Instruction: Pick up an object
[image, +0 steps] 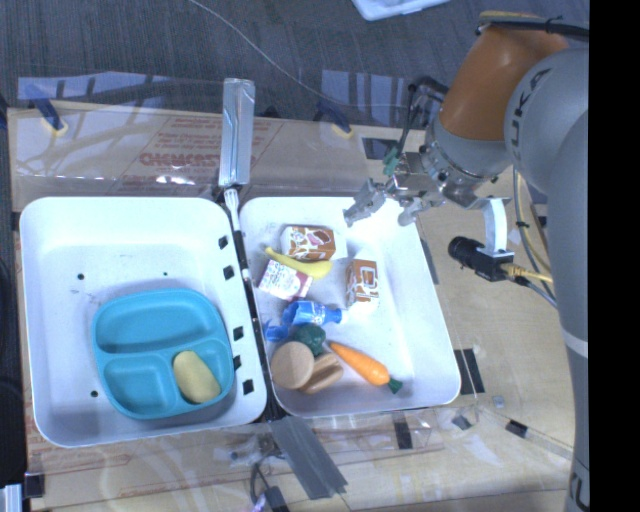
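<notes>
- Arm (530, 110) enters from the right, orange band above the wrist, reaching over the far right corner of the right bin (432, 330).
- Claw (385, 205) hangs above that bin's far rim, near its back right corner. Two fingers (362, 205) spread apart, nothing between them. It holds nothing.
- Right bin contents, all lying loose on the floor:
  - brown-and-white carton (307, 241) nearest the claw, at the back;
  - banana (300, 264) just in front of it, touching the carton's near edge;
  - white packet (281, 282) under the banana's left end;
  - second brown carton (363, 282) to the right, apart from the banana;
  - blue item (303, 315) toward the middle, with a dark green item (311, 337) just beside it;
  - tan round piece (295, 365), looks like a bread roll, at the near left;
  - carrot (362, 364) to its right, green tip pointing at the near right corner.
- Left bin (60, 230) holds a blue divided tray (150, 325); a yellow potato-like lump (197, 375) sits in the tray's near right compartment.
- Both bins rest side by side on the worktop (500, 330), rims touching along the middle.
</notes>
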